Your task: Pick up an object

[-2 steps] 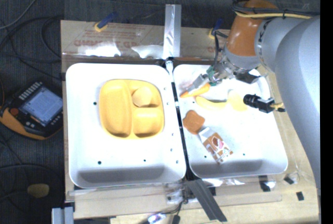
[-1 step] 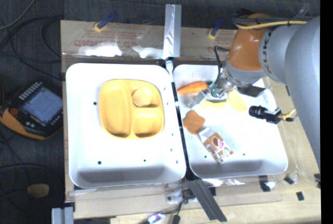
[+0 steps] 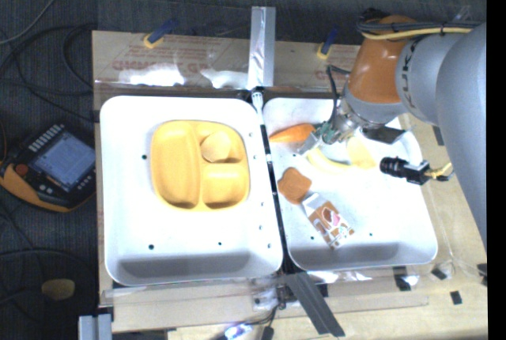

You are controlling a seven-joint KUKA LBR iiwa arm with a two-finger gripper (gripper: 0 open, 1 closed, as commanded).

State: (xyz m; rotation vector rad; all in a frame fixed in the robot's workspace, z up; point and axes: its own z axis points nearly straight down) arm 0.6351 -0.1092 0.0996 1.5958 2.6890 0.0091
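In the right bin (image 3: 395, 247), up near its back wall, the arm (image 3: 443, 69) is reaching in from the right with its orange band (image 3: 378, 71) sitting just above the wrist. The hand (image 3: 326, 133) is pointing down and left, hovering right beside the tip of an orange carrot-shaped thing (image 3: 289, 133) that's lying close to the divider between the two bins. Honestly it's too small and blurry to say how far apart the fingers are, or whether they're touching the carrot at all, so can't tell on that one.

Just under the hand a pale yellow banana-looking piece (image 3: 356, 156) is lying flat on the bin floor. A bit further toward the front, a brown cookie-ish chunk (image 3: 294, 185) is sitting near the divider, and just beside it, toward the front right, a small printed packet (image 3: 328, 220) is lying at a slant. A black cable end (image 3: 399, 167) is hanging off the arm over the right side of that bin.

Over in the left bin (image 3: 126, 251), a yellow divided tray (image 3: 183, 172) is sitting roughly in the middle, with a round tan thing (image 3: 217, 147) resting in its back right compartment.

Both bins are sitting side by side on the counter (image 3: 466, 307), and off to the left on the dark floor a handheld pendant with a screen (image 3: 49, 166) is lying well apart from everything.
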